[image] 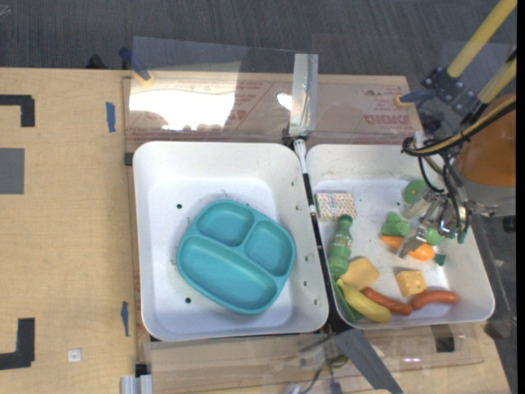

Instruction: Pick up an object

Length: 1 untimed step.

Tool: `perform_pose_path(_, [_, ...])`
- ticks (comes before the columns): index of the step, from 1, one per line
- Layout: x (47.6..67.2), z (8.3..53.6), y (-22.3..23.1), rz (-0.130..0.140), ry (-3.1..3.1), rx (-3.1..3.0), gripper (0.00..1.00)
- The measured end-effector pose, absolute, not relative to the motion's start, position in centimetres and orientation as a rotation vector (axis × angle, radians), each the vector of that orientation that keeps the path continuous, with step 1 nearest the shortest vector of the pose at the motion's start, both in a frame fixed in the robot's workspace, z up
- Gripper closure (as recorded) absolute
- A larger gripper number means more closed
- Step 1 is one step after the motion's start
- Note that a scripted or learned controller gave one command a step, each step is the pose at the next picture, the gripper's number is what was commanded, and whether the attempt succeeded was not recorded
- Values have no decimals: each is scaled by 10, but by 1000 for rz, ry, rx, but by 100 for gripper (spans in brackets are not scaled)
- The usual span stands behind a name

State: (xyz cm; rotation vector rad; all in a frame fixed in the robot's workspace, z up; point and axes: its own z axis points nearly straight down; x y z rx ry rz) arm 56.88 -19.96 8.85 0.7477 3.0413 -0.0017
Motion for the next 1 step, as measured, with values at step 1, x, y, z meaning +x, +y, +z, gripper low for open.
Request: perform_pose_path(1, [573,102,-199,-3,3027,740,100])
